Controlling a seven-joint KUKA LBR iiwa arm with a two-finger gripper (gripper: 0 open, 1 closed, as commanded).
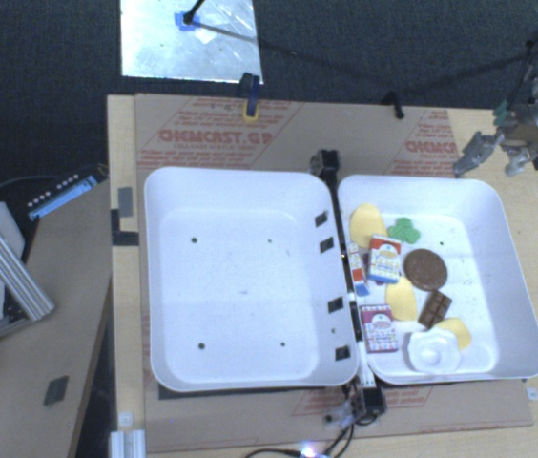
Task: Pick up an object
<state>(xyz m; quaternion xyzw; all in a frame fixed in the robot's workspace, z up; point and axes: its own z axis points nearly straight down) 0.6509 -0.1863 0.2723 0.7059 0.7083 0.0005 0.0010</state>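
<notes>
Objects lie untouched in the right bin (507,256), crowded toward its left wall and near edge: yellow pieces, small cartons (384,259), a brown disc (425,268). Left bin (164,256) holds nothing. Gripper (498,156) hangs above the right bin's far right corner, fingers spread, grasping nothing. Pick not yet begun.
</notes>
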